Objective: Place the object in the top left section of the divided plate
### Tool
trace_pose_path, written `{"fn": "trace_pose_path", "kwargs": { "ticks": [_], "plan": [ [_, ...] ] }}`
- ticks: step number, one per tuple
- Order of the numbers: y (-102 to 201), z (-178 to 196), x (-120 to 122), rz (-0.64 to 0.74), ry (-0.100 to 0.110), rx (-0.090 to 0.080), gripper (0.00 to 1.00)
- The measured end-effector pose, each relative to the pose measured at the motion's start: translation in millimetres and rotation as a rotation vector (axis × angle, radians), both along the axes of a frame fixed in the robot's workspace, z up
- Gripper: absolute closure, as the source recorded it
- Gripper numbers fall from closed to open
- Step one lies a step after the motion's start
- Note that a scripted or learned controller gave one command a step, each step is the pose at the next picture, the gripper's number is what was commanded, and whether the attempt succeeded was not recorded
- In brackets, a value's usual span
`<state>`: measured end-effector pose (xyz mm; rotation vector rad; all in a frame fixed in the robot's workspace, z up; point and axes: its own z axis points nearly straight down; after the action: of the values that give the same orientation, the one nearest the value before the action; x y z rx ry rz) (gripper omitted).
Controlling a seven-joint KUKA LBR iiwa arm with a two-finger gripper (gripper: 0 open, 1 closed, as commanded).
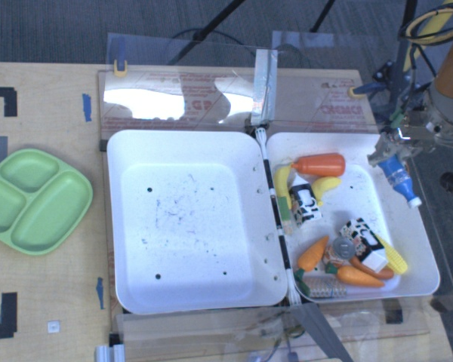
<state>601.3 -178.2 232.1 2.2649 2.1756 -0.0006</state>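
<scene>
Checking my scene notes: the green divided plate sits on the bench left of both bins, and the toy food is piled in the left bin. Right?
Not quite. The camera view shows the toy food piled in the right bin, not the left bin. The green divided plate does sit left of both bins.

A single fixed view is provided, taken from above the bench (53, 292) and angled downward at a slant, facing toward the dark floor seen along the top of the frame. The two white bins are framed side by side: the left bin (187, 217) at center, the right bin (419, 240) at lower right. A green divided plate (36, 200) is caught at the left edge. The arm (430, 111) is seen entering at the upper right. The scene is viewed from moderate range, with the bench cropped at left and bottom.
</scene>
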Motion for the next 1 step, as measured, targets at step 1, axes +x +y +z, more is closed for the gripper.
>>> {"fn": "trace_pose_path", "kwargs": {
  "ticks": [1],
  "plan": [
    [21.5, -56.9, -119.4, 0.211, 0.002, 0.002, 1.0]
  ]
}}
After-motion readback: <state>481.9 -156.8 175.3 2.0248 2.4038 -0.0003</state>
